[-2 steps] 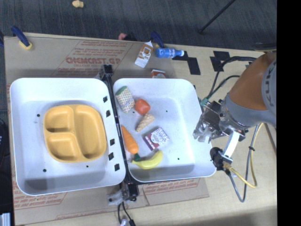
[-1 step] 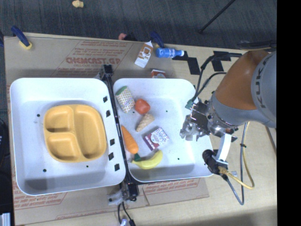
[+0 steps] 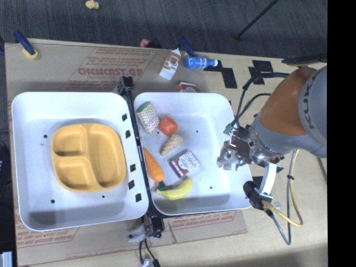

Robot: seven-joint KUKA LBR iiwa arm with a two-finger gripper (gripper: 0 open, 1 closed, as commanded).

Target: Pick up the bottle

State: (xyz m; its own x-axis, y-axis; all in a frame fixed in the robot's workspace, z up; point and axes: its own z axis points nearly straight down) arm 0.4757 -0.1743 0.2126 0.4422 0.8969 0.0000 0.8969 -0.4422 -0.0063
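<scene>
Jaws (image 3: 227,159) in right bin, bottle (image 3: 199,63) outside.

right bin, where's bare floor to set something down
Free: the strip of the right bin between the maroon packet and the gripper, and the top right corner. Crowded: the left side, with the carrot, banana and tomato.

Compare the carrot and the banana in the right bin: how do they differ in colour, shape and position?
The carrot is orange, while the banana is yellow. The carrot is straight and tapered, lying along the bin's left wall; the banana is curved and lies across, near the front wall of the right bin. The carrot sits farther back than the banana. Both are small toy foods lying flat, and their ends nearly meet in the bin's front left corner.
</scene>
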